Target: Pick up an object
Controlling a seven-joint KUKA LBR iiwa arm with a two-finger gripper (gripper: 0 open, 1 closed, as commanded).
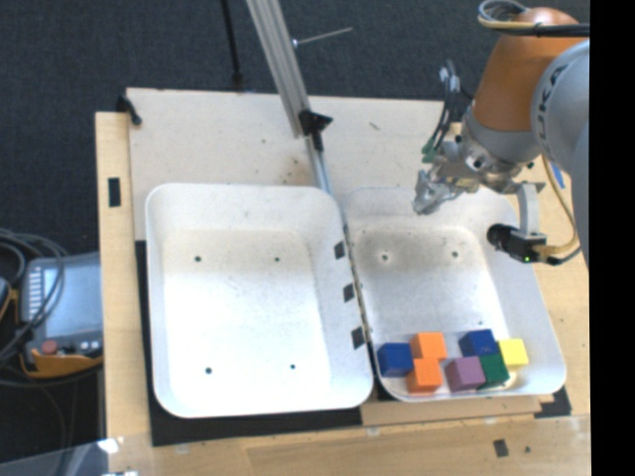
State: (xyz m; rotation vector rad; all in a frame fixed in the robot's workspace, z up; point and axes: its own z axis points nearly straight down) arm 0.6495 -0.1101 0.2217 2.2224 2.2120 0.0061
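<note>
Gripper (429,203) hung over far rim of right bin (516,266); state of tool could not be told. Nothing seen held. Blocks (451,361) clustered at near edge, well apart. Judged: pick not yet begun.

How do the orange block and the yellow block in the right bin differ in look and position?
The orange block looks larger and irregular, like two stacked cubes; the yellow block is one small cube. The orange block sits mid-row beside the purple block; the yellow block ends the row, nearest the bin's right wall. Both lie along the right bin's near edge.
</note>
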